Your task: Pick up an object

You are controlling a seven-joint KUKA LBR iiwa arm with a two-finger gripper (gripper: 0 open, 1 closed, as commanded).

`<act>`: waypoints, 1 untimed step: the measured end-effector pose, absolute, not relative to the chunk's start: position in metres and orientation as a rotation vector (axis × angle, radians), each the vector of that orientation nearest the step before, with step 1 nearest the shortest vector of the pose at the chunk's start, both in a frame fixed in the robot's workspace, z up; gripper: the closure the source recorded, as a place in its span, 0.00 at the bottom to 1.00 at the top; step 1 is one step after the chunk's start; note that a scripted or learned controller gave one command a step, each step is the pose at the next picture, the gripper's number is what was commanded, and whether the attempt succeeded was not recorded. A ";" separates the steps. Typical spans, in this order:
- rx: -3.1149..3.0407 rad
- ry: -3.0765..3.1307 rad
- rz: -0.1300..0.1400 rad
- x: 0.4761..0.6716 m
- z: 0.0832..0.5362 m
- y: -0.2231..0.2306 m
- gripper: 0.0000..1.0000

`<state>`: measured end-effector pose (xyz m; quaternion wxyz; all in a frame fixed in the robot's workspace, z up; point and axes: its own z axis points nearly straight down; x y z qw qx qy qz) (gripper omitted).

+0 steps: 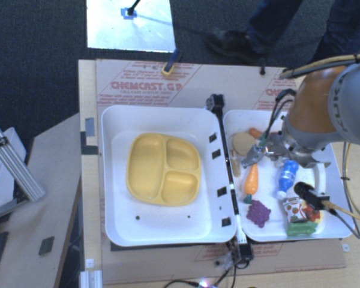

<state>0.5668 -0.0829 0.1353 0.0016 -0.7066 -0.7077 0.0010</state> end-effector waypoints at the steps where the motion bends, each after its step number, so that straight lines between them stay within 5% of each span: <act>1: -2.224 -2.224 -0.007 0.569 0.086 -0.083 0.00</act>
